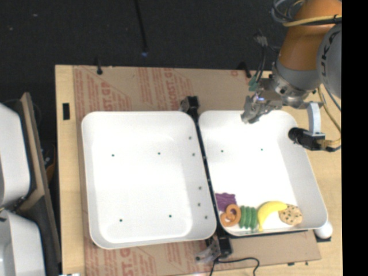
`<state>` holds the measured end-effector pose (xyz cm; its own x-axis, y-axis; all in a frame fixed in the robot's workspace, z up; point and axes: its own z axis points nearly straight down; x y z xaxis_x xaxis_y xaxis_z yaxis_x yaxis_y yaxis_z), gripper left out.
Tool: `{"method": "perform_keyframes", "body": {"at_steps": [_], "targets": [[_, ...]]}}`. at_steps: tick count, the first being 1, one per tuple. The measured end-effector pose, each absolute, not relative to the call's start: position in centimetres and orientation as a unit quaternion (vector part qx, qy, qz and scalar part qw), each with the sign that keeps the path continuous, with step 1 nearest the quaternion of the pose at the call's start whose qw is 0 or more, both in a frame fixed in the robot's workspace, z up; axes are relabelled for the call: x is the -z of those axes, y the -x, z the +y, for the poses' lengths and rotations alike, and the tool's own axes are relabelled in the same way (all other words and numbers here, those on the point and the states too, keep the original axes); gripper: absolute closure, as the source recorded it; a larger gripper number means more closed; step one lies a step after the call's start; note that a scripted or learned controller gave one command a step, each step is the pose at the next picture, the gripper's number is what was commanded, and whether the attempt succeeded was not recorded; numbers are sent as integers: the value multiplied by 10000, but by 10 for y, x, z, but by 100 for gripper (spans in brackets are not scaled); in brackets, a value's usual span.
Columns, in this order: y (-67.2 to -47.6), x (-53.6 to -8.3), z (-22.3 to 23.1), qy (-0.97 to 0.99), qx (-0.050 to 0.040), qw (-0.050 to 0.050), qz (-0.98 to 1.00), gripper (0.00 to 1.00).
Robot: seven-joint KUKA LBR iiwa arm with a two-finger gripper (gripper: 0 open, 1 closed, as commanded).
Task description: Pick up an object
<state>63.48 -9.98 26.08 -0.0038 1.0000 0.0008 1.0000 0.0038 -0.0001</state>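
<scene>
Several small toys lie in a row along the near edge of the right bin (259, 154): a purple piece (225, 199), an orange ring pretzel (230, 215), a green ridged piece (248, 217), a yellow banana (270, 209) and a brown cookie (290, 214). My gripper (251, 115) hangs over the far edge of the right bin, well away from the toys, with nothing seen between its fingers. Whether the fingers stand apart is too small to tell.
The left bin (144, 177) sits beside the right one on a cardboard sheet (138, 91). A black clip (190, 104) stands at the far end of the seam between the bins. White containers (14, 154) stand off the bench at the left.
</scene>
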Motion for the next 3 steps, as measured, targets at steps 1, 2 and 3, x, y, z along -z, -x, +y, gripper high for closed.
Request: {"method": "perform_keyframes", "body": {"at_steps": [1,2,3], "targets": [[-634,-248,-50,7060,2,3,-7083,100],[-638,-255,-4,7060,6,1,-7082,100],[-646,-255,40,7060,4,1,-7082,100]]}}
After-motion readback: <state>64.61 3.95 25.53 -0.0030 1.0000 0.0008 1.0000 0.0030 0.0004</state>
